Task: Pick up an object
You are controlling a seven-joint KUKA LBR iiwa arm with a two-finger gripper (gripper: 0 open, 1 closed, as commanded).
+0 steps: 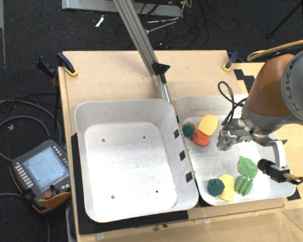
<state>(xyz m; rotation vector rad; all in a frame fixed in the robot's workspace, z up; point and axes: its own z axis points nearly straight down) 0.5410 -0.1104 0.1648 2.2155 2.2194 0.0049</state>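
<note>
Over the right-hand shallow white bin (277, 192), the grey two-finger gripper (224, 142) hung just beside a cluster of small toy-like pieces; whether it was spread or pinched together could not be told, and nothing showed between its tips. Closest to it lay a rounded yellow lump (208, 124), touching an orange-red lump (201, 138) and a dark green one (188, 129). Nearer the front rim sat a second group: a leafy green piece (247, 167), a ribbed green piece (243, 185), a yellow piece (227, 187) and a dark green ball (214, 186). These looked light and probably soft or smooth-skinned, so likely to roll or slip. The yellow lump seemed best taken across its narrow waist, from above.
</note>
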